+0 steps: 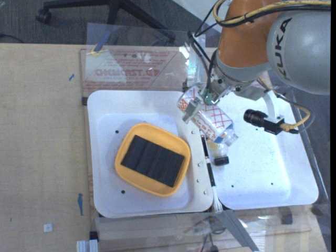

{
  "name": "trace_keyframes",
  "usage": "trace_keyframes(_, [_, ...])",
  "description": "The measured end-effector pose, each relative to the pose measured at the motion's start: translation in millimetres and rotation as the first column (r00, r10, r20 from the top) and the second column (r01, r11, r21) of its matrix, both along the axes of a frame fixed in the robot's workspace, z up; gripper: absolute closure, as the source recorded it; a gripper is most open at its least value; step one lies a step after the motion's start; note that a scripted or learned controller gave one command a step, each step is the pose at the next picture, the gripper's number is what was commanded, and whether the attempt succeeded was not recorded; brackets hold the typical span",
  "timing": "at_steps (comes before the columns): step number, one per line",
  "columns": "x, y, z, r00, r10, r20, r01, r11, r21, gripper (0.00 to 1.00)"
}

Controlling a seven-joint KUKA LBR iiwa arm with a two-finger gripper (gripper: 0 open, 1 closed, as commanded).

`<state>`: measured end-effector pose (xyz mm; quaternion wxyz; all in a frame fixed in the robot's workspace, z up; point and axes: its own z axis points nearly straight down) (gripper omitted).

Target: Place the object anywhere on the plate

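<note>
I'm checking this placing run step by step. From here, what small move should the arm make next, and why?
Probably a short carry leftward over the yellow plate. The gripper sits near the wall between the two bins, with the red-and-white packet right under it, and the plate lies in the left bin, down and left of it.

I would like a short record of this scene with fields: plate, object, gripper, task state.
plate: yellow plate with a dark insert, in the left bin
object: red-and-white packet, over the ridge between the bins, toward the right bin
gripper: gripper at the packet's upper end; grasp unclear
task state: packet not yet on the plate
</note>
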<state>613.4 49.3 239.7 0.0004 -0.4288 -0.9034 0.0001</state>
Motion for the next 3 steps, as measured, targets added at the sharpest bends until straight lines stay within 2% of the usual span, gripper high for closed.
trace_keyframes(1, [-19.9, 31.0, -23.1, 0.973, 0.23, 0.0, -0.23, 0.973, 0.001, 1.0])
trace_keyframes(2, [26.2, 35.9, 61.5, 0.985, 0.17, 0.004, -0.17, 0.985, -0.001, 1.0])
trace_keyframes(3, [20.7, 32.0, -54.7, 0.928, 0.371, 0.003, -0.371, 0.928, 0.0, 1.0])
